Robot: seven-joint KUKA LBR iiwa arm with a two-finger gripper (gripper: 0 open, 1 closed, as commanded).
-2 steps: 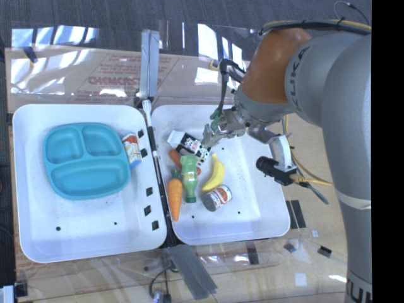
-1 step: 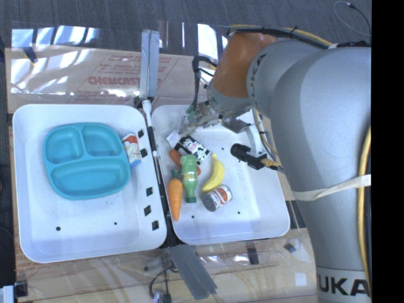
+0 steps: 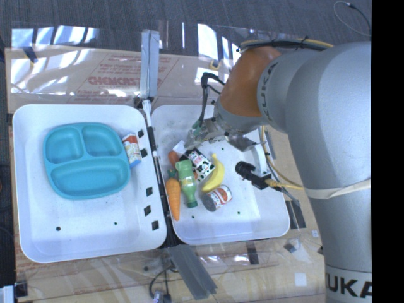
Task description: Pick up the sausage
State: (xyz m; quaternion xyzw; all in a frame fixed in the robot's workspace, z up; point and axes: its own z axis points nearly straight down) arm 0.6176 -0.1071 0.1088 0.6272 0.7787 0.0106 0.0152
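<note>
Near edge of the bench (image 3: 95, 276): both bins are sitting side by side, left bin (image 3: 38, 232) at lower left of frame, right bin (image 3: 252, 232) at centre.

The clutter is lying in the right bin's left half. Nearest the front, a carrot (image 3: 173, 199) is lying along the left wall and a red-and-white can (image 3: 218, 197) is lying on its side just right of it. A green bottle (image 3: 187, 185) is resting between them, touching the carrot. Behind those, a banana (image 3: 216, 174) is leaning against a black-and-white carton (image 3: 200, 163).

The sausage (image 3: 173, 158), as far as I can tell, is the small reddish-orange piece peeking out at the left wall, just above the bottle and mostly hidden.

The gripper (image 3: 201, 133) is hanging just above the carton; can't tell whether it's open or closed. The arm (image 3: 315, 118) is filling the right of frame.

In the left bin, a blue divided plate (image 3: 85, 160) is sitting with a small red-and-white pack (image 3: 131, 149) touching its right edge.
</note>
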